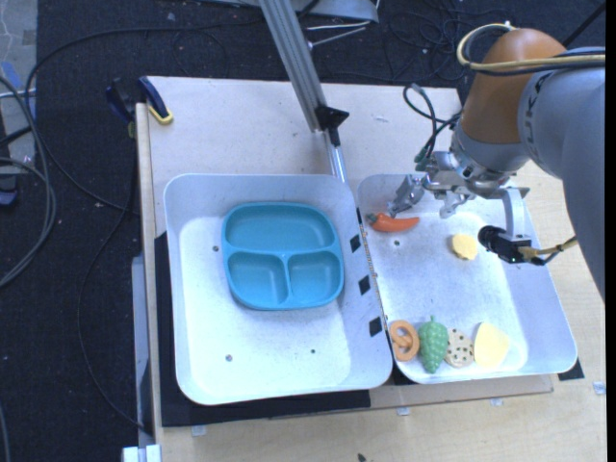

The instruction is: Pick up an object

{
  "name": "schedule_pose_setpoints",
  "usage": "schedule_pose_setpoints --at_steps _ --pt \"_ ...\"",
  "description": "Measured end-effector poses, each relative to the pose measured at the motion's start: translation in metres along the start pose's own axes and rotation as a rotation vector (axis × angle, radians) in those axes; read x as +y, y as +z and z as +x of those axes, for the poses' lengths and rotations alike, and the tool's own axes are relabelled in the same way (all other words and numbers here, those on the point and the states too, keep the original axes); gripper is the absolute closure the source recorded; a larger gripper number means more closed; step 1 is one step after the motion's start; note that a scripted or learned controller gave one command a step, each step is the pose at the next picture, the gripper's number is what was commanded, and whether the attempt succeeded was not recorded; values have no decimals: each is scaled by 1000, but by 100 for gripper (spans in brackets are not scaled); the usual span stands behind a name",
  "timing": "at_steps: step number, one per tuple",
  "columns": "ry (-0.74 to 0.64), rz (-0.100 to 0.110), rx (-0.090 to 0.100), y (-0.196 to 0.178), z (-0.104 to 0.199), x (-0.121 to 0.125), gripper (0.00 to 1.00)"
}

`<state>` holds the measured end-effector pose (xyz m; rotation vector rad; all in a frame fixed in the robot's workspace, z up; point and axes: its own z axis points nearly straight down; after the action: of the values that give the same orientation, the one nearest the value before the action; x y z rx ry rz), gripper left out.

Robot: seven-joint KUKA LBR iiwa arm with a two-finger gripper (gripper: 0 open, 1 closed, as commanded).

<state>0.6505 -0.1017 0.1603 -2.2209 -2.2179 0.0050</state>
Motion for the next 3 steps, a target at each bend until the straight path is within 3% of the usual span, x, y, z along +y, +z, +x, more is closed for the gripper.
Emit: schedule_pose_setpoints --at_steps 1,2,3 --pt "0 0 0 48 -6 -7 0" --pt "0 -6 -1 34 -6 -5 100" --pt "-3 -8 0 -10 0 0 100"
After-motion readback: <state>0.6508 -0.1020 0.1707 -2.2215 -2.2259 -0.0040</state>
